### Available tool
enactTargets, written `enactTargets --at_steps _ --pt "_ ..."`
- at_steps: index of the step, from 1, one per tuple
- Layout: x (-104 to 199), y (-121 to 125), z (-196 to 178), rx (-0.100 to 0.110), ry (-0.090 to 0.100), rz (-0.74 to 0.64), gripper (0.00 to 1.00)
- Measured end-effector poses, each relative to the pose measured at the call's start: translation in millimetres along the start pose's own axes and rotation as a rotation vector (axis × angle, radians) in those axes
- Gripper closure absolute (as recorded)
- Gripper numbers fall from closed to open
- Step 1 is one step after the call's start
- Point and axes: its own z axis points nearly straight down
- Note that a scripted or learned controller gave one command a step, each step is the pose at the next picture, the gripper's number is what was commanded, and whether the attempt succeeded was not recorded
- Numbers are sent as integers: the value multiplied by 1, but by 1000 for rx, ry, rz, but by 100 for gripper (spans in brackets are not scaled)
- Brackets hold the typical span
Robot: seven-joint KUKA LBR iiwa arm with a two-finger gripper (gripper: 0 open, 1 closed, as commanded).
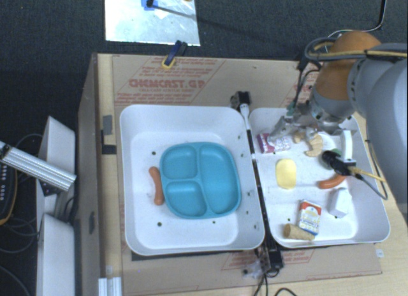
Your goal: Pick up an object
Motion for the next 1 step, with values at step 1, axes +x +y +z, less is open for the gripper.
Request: enactTargets --at_steps 1 --pt "-27 10 -17 -4 -6 1 0"
